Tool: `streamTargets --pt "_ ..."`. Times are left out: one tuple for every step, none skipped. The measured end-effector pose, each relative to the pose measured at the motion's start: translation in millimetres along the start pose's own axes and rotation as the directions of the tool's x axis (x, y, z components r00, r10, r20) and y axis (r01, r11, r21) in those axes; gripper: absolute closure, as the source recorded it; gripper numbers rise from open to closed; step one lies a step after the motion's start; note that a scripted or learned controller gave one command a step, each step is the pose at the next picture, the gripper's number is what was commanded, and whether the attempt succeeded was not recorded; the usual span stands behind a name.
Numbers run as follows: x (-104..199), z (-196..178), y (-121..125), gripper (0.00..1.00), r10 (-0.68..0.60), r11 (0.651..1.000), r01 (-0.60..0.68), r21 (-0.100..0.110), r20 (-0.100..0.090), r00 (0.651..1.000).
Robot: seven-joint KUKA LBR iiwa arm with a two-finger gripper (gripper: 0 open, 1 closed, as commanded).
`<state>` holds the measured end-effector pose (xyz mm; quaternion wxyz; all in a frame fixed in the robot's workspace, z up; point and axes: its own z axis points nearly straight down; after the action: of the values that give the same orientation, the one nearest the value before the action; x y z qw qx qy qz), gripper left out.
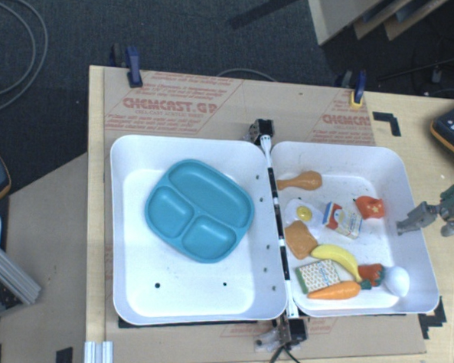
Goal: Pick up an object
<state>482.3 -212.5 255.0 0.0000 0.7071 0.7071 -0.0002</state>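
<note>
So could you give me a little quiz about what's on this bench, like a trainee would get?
1. True or false: the blue divided plate lies in the left bin.
2. Which item lies nearest the right bin's front edge? A) drumstick B) carrot C) fried egg
3. Fill in: the tool hovers at the right bin's ____ rim.

Key: 1 true; 2 B; 3 right.
</note>
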Motion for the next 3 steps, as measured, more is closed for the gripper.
streamTargets --pt "39.1 144.0 48.3 0.00 -0.004 1.000 0.004 -0.001 -0.002 1.000" --pt "92.9 171.1 47.9 0.00 -0.002 1.000 0.002 0.001 -0.001 1.000" --pt "93.8 169.0 9.7 0.00 0.002 1.000 -0.002 -0.003 -0.001 1.000"
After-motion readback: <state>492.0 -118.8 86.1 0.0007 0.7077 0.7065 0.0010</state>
